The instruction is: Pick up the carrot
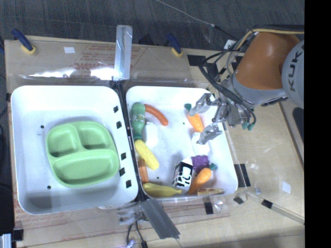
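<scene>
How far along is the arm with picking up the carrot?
Done: the arm has reached into the right bin, and its pincer sits right at the carrot, open, one finger on either side. In hand: closing on it; the carrot looks like it is resting on the bin floor, not lifted. Left: shut the fingers and raise it out.

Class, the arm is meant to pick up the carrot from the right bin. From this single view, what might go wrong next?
1. The small orange carrot sits between the open metal fingers of the two-finger gripper but looks tilted, so it might slip as they close.
2. It lies close to the shallow white right bin wall, which a finger could catch.
3. A second orange carrot-like toy near the purple grapes could confuse the target.
</scene>
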Motion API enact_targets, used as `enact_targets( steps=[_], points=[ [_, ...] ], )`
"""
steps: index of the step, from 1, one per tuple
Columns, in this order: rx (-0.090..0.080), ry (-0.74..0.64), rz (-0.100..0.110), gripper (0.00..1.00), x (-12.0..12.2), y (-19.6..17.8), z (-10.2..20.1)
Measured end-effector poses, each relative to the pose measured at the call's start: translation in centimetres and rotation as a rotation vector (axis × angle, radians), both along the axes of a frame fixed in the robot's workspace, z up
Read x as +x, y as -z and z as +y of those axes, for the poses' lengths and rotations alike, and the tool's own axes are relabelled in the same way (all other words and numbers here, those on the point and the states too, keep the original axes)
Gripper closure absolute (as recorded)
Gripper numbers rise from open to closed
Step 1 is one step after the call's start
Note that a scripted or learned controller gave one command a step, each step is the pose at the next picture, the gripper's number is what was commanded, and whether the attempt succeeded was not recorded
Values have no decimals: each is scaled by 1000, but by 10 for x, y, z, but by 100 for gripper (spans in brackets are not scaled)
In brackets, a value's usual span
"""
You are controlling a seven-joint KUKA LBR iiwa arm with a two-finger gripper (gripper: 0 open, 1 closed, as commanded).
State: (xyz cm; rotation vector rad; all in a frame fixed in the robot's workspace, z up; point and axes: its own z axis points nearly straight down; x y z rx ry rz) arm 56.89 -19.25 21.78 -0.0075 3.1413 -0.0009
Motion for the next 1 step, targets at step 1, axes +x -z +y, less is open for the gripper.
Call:
enact_targets(
  steps=[1],
  points=[
    [2, 55, 5, 0, 35, 76, -15]
  ],
)
